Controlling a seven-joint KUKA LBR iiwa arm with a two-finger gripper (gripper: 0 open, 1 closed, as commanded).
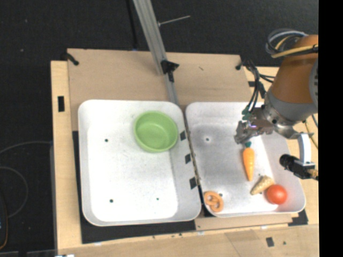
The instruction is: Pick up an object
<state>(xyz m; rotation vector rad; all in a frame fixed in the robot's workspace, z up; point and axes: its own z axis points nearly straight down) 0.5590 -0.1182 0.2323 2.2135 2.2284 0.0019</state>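
Green bowl (156, 131) smooth plastic; bins (107, 197) matt white; bench (118, 74) wood

A flat, tan wooden table (118, 76) carries two shallow white rectangular bins side by side, their inner edges touching along the middle. The left white bin (107, 186) sits toward the table's left edge; the right white bin (214, 122) reaches near its right edge. A dark mat shows under the bins' front edges. Small black clips (73, 61) mark the table's back corners.
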